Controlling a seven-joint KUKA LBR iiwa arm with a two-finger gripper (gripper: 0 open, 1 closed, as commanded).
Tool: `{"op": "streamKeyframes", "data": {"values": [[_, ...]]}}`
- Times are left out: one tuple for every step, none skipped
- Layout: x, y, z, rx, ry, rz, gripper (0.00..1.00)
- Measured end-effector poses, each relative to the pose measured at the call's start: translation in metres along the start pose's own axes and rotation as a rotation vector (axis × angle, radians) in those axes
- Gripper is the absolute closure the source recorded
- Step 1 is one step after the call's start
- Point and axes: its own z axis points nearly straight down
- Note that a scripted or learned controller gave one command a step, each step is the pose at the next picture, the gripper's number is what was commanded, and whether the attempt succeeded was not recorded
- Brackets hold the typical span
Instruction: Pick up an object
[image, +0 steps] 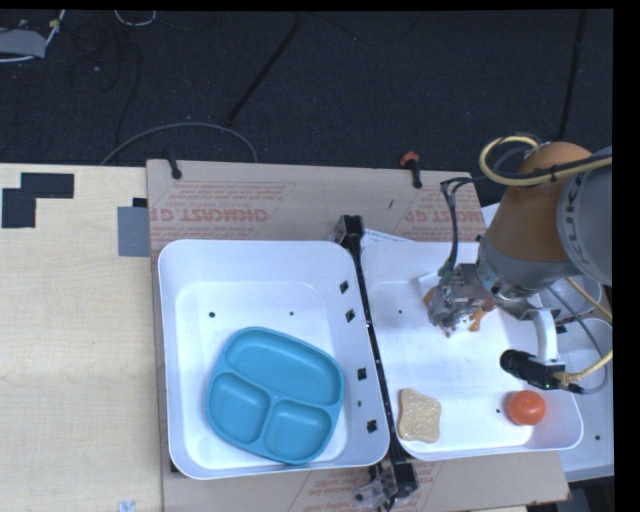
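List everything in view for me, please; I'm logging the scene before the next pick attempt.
divided plate: one, blue, three compartments, in the left bin
left bin: one, white, shallow
right bin: one, white, shallow
bread slice: one, tan, near corner of the right bin by the divider
round fruit: one, orange-red, near right corner of the right bin
black clips: along the seam between the bins
arm: one, grey with orange band, entering from the right
gripper: one, over the right bin's far half

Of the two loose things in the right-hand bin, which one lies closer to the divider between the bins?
The tan bread-shaped slice, right beside the divider; the round orange-red ball lies toward the bin's far right side.
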Motion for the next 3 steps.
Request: {"op": "streamKeyframes", "data": {"values": [[0.005, -0.008, -0.054, -0.002, 0.000, -0.003, 1.00], [0.005, -0.008, -0.035, 0.005, 0.000, -0.002, 1.00], [0.052, -0.015, -0.050, 0.004, 0.002, -0.007, 1.00]]}}
